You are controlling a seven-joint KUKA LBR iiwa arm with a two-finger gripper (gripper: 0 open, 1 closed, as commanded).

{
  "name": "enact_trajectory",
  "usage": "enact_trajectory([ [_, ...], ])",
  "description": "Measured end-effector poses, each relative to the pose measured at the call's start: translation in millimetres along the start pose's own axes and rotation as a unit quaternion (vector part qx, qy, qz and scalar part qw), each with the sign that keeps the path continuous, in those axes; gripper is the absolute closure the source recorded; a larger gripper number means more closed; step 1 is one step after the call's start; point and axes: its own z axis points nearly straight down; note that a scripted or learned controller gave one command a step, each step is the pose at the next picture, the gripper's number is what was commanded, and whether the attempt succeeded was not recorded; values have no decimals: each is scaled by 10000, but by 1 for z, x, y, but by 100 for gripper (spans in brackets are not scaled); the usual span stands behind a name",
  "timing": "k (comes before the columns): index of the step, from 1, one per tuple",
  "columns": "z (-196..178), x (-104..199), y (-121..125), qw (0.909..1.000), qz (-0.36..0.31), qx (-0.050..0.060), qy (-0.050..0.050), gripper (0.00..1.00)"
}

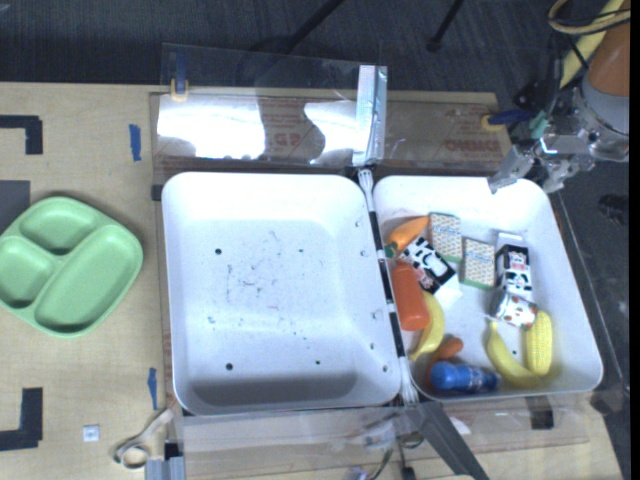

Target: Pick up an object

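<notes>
we see the tool above the right bin's far rim, grip state unclear; corn and banana lie nearer us.

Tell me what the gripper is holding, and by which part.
Nothing: the gripper hangs above the right bin's far corner, nothing between its fingers.

Illumination is even and moderately bright. Strong glare washes out the clear panel behind the left bin. White bin surfaces run near overexposure. Shadows are soft. Focus is slightly soft overall; the dark floor shows little detail.
</notes>
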Motion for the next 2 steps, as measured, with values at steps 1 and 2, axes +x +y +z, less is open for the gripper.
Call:
enact_trajectory([
  [1,28,-32,-60,9997,-231,-3,-3,0],
  [2,103,-47,-43,9991,-416,-1,7,0],
])
